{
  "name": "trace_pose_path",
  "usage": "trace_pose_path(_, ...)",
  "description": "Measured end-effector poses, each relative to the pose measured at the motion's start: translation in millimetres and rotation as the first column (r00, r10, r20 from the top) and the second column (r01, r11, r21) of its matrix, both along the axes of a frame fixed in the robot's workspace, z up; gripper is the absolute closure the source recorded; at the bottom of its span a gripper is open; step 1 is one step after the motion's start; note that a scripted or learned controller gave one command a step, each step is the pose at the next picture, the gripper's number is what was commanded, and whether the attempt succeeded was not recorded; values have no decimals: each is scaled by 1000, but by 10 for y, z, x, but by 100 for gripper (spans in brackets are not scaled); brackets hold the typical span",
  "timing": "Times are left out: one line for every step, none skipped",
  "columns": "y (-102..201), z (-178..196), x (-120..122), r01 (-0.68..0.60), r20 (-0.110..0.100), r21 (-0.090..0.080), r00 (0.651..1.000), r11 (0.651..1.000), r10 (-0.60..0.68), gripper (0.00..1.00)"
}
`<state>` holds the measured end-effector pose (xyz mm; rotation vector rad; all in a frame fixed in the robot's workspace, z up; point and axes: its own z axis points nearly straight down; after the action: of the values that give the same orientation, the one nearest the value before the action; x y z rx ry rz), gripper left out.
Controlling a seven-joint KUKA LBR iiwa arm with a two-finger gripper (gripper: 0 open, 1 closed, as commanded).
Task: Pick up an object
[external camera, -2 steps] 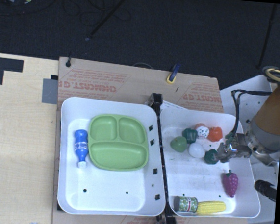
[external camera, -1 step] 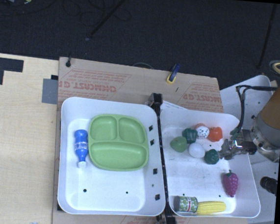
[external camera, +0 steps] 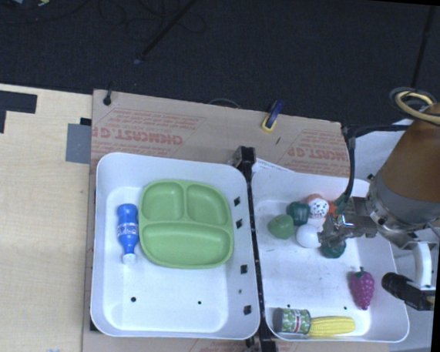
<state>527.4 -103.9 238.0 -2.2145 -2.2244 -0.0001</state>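
Pincer [external camera: 332,240] hangs low in the right bin [external camera: 390,335], over a dark green object [external camera: 334,250] at the edge of a toy cluster; grip state: cannot tell. Likely target because it sits outermost. Grapes [external camera: 361,289] lie apart, below-right.

The light is bright and even, the white bins [external camera: 162,313] shine with only soft, small shadows, and the whole picture looks a little fuzzy.

- The right bin [external camera: 391,323] has bare floor in its middle.
- Small toys [external camera: 301,222] crowd its 11 o'clock corner.
- Corn [external camera: 332,325] blocks 6 o'clock.
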Motion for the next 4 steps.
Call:
trace_pose_path(556, -72, -97, 1, -4, 0, 1000, 1000, -1, 100)
trace_pose_path(1164, -109, 34, -2, -2, 1, 1000, 1000, 2, 100)
trace_pose_path(1517, -126, 8, 1, -3, -1, 1000, 1000, -1, 100)
trace_pose_path(1390, -215, 8, 6, -4, -3, 1000, 1000, -6, 100)
